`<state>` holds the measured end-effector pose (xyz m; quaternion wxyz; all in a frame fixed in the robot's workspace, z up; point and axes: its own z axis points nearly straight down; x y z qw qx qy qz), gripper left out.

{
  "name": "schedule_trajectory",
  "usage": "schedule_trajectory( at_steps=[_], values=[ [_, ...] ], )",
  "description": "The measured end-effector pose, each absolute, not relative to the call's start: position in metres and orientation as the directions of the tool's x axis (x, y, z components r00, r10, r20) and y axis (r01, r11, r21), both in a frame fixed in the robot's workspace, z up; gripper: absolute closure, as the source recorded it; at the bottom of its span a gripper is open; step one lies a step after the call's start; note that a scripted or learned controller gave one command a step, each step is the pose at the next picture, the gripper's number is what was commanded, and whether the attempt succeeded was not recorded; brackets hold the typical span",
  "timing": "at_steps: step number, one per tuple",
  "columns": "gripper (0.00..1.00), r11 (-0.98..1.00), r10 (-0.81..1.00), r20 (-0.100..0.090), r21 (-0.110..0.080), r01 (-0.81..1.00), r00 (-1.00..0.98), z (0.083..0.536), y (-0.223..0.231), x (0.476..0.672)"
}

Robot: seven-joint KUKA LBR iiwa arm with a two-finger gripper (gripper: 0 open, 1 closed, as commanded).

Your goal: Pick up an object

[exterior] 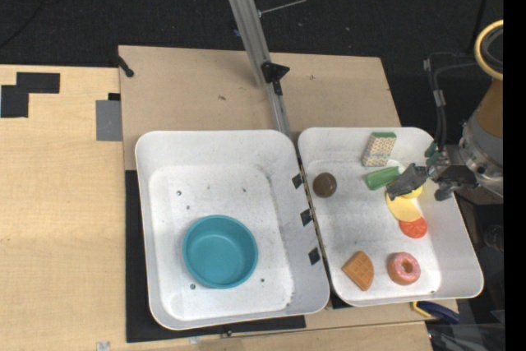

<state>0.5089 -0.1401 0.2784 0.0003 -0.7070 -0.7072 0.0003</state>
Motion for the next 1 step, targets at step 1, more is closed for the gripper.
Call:
schedule_trajectory(
  at_steps=[1],
  values=[
    [0.0,0.0,1.0,0.001,-0.005,1.0,0.0,0.231,-0.1366,0.5001]
  ],
)
